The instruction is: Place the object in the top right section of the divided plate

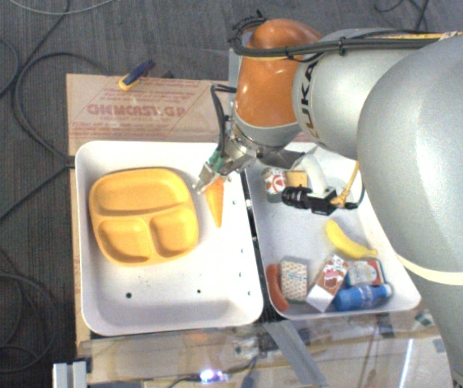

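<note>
Where the claw [212,174] meets the carrot [216,203], contact blurs.

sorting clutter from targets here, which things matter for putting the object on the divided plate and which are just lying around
For the job:
- gripper, above the left bin
- orange carrot, at the gripper's fingertips, grip unclear
- yellow divided plate, in the left bin

Lying about, in the right bin:
- banana
- blue bottle
- small carton
- wrapped snack
- red-and-white can
</note>
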Controlling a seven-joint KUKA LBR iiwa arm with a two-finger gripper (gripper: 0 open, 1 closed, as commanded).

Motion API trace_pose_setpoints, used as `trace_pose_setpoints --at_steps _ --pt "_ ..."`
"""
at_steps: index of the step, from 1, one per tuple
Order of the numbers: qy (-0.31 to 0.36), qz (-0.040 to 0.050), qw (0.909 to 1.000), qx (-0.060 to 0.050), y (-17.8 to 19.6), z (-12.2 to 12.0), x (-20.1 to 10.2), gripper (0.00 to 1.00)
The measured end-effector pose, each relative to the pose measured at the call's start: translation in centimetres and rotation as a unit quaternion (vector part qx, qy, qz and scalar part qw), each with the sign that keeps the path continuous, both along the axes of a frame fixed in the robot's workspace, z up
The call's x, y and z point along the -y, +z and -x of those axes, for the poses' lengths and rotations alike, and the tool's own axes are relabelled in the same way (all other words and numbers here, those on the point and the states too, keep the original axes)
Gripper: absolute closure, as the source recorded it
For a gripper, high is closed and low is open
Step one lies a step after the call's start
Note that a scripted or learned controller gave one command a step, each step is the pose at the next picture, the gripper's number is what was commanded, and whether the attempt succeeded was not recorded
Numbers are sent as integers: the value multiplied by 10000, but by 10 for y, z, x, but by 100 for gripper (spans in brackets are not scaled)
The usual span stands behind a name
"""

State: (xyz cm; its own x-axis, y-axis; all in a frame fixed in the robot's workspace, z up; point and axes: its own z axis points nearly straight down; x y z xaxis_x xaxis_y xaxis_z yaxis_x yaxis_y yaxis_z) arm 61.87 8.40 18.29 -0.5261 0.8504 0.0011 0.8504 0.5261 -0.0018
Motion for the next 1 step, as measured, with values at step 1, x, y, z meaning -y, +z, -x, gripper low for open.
trace_pose_setpoints --at_steps 1 --pt "212 0 9998 0 66 42 -115 100"
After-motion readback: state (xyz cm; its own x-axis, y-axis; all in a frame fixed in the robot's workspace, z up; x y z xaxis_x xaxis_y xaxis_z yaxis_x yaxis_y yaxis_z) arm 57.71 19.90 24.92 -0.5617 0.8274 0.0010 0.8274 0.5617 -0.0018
